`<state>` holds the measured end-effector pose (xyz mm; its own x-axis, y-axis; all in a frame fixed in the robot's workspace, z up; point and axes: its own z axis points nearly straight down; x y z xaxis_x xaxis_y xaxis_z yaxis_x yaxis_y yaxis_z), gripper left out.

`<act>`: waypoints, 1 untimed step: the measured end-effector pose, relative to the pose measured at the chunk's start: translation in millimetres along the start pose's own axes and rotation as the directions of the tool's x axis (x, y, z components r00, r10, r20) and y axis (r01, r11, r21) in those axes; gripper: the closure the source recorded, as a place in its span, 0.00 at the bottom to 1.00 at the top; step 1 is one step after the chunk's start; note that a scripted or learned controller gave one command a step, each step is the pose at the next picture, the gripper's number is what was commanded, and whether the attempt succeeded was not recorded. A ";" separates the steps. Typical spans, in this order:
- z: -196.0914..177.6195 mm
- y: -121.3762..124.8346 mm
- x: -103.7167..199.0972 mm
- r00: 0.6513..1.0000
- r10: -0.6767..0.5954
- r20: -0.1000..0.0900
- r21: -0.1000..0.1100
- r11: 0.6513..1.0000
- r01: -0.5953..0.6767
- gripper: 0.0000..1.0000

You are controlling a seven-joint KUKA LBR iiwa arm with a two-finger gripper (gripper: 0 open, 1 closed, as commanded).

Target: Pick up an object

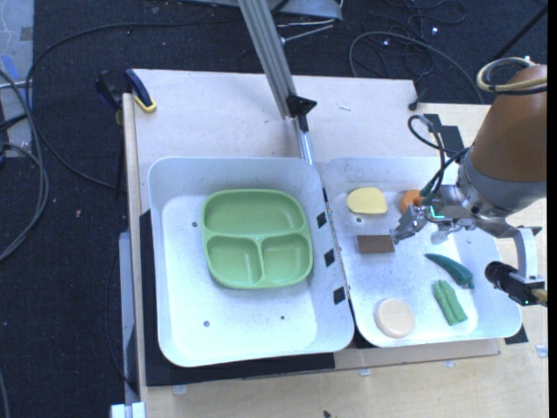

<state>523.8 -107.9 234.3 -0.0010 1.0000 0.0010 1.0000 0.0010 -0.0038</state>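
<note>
While every item lies loose in the right bin point(487, 329), the gripper point(409, 225) hangs at centre right, just above the brown block point(376, 245). Whether its fingers are parted or closed cannot be told. Nothing appears lifted; the pick remains undone.

One fixed camera looked down at a slant on the desk point(261, 111) from above, far enough to take in both bins point(174, 320) and the floor beyond it.
</note>
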 end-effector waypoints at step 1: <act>-1.1 0.7 -0.1 1.000 0.000 0.000 -0.003 1.000 0.000 0.00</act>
<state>524.5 -107.9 235.3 -0.0013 1.0000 0.0005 1.0000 0.0013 -0.0009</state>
